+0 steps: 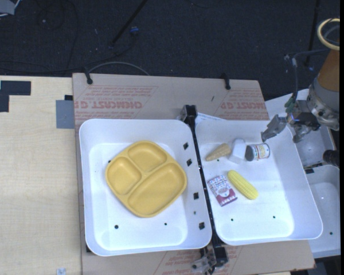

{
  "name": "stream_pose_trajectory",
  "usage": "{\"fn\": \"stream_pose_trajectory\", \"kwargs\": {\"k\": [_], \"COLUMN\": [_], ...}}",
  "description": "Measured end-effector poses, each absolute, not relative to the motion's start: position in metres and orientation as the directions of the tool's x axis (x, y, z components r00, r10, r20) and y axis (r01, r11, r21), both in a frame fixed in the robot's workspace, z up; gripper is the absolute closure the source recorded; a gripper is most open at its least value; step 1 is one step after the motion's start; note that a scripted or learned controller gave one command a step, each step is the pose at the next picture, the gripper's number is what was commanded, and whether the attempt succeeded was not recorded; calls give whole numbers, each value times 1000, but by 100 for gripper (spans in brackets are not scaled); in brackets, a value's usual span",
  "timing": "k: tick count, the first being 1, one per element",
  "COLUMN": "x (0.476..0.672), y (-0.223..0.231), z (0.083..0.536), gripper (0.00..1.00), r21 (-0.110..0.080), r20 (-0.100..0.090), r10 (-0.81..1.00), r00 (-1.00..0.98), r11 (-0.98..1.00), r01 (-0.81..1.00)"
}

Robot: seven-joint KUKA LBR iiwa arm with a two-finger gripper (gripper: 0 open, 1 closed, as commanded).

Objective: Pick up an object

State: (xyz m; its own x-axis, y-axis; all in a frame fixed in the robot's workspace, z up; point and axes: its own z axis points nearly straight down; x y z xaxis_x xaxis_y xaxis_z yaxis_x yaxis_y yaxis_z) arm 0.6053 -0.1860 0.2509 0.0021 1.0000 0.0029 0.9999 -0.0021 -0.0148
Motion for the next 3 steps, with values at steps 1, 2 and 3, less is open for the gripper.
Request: {"fn": "stream_pose_trajectory", "kwargs": {"k": [1,2,3], "x": [608,610,607], "y": [-186,-186,-181], "z": [259,195,151], "gripper": [0,0,0], "r21": [-3,-6,-7], "r20": [1,1,2], "r10": [1000,1000,1000], "r00": [0,0,0], "r11": [0,0,0], "r01": [1000,1000,1000]}}
